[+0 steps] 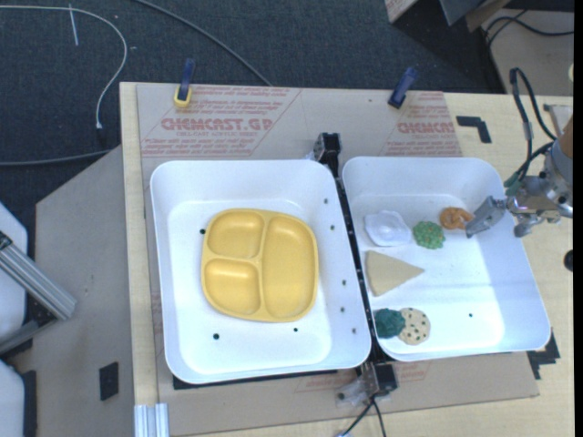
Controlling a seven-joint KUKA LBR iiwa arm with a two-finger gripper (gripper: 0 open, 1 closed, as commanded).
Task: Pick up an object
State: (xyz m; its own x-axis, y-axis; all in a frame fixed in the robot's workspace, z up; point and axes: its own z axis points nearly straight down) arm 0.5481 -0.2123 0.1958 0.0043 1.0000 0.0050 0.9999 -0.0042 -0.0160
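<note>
The right bin [510,285] holds several small food toys. An orange piece [455,217] lies next to a green broccoli [428,235] and a white piece [387,228]. Below them are a tan wedge [390,271], a dark green piece [389,321] and a spotted cookie [415,326]. My gripper [504,222] hovers over the bin's right side, just right of the orange piece. It is open, and nothing sits between its fingers.
A yellow divided plate [260,264] lies in the left bin [173,244]. Two blue clamps [186,76] [402,87] grip the cardboard at the back edge. Cables trail over the dark floor at the far left.
</note>
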